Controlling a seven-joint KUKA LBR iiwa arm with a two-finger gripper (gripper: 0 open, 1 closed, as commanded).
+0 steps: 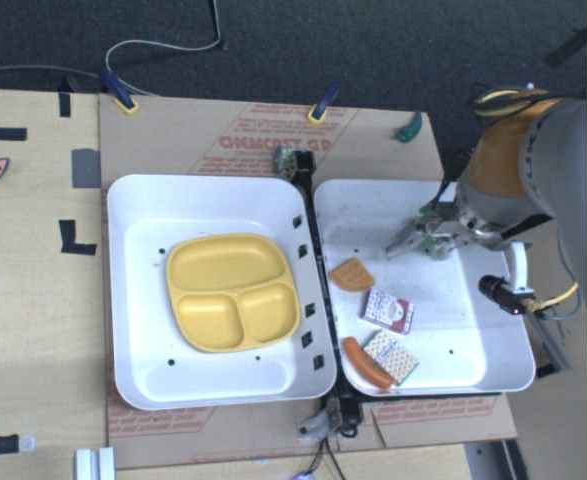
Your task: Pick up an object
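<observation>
**Claw low in the right bin, nothing in it**

The claw [418, 240] hangs over the right bin [473, 368] with its fingers spread apart, gripping nothing. Just below-left of it lies a tan cookie [352, 274]; farther down sit a red-and-white packet [388, 311], a checkered packet [391, 356] and a hot dog [366, 365]. The left bin [138, 268] holds a yellow divided plate [233, 290].

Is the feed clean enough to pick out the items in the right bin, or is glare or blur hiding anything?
Camera view: light is even and soft, no hard glare on the right bin. The cookie, card box, checkered packet and sausage read clearly. The gripper is slightly blurred, its outline smeared. Shadows are faint; the yellow tray is sharp.
</observation>
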